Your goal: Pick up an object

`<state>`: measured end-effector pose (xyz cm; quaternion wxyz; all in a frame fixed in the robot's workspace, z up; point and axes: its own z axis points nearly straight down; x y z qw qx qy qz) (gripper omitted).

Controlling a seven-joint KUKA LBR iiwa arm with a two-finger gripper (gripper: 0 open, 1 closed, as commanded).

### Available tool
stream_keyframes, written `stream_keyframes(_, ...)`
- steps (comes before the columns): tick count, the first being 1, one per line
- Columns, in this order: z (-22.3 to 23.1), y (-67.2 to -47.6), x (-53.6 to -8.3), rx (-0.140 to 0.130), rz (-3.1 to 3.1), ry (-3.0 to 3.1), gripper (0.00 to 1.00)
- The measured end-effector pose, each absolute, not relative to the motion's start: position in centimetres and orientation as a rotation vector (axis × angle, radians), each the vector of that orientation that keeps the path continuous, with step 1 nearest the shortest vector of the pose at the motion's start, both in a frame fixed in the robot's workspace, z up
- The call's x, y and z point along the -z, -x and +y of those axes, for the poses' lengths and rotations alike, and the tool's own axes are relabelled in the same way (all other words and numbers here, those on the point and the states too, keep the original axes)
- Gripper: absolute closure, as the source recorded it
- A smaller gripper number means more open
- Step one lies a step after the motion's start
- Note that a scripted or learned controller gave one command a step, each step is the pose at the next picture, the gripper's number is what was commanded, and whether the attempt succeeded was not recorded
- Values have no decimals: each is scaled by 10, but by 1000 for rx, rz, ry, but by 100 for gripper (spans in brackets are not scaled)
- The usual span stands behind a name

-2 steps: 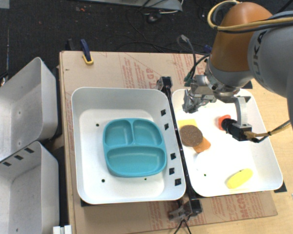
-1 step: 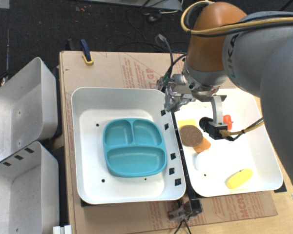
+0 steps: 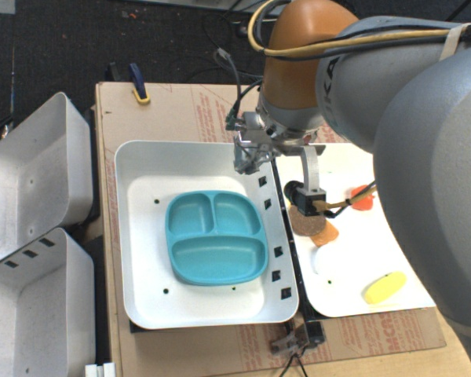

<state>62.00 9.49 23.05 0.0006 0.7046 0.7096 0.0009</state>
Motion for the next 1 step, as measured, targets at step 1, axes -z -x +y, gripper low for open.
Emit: stream_keyframes(1, 92, -619, -231, 0, 2224, -2218, 0)
